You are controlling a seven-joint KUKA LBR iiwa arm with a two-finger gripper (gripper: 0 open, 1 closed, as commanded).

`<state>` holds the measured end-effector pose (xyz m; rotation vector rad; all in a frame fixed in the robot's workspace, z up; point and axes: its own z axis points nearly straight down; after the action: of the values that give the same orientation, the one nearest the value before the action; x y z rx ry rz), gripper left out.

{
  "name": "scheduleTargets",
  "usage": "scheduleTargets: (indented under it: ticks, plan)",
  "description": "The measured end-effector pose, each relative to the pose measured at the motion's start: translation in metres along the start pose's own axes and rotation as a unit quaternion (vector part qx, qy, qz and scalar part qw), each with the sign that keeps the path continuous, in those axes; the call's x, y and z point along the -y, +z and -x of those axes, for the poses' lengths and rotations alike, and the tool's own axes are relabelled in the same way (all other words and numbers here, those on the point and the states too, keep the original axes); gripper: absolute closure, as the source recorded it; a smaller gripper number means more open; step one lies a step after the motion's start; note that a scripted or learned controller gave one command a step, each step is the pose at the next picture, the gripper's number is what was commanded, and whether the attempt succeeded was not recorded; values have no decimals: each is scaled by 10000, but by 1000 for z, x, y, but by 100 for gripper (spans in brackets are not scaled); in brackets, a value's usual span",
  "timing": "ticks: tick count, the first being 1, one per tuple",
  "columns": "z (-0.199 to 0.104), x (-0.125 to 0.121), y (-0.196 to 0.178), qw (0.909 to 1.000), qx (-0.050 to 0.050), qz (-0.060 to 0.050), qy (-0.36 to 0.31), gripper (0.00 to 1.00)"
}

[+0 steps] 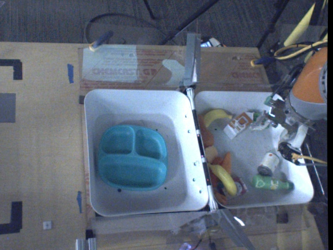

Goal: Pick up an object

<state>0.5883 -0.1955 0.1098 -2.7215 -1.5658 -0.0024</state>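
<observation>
My gripper (266, 117) hangs over the far right part of the right bin (307, 191), just beside a small white and orange carton (238, 124); how it is set I cannot tell. Nearer lie a yellow banana (224, 177), a white can (268, 163) and a green bottle (271, 183). The left bin (99, 103) holds a teal divided plate (133, 157).

Tan bench (41, 155) with two white bins side by side, left bin (104, 108), right bin (307, 189).
</observation>
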Motion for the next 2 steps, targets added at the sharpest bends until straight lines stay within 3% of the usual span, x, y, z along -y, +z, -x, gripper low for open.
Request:
scheduleTargets:
  ticks: [1, 2]
  plan:
    - [-6, 1, 23, 9996, -42, -25, 269, 0]
    - [-4, -1, 16, 9997, 2, -4, 246, 100]
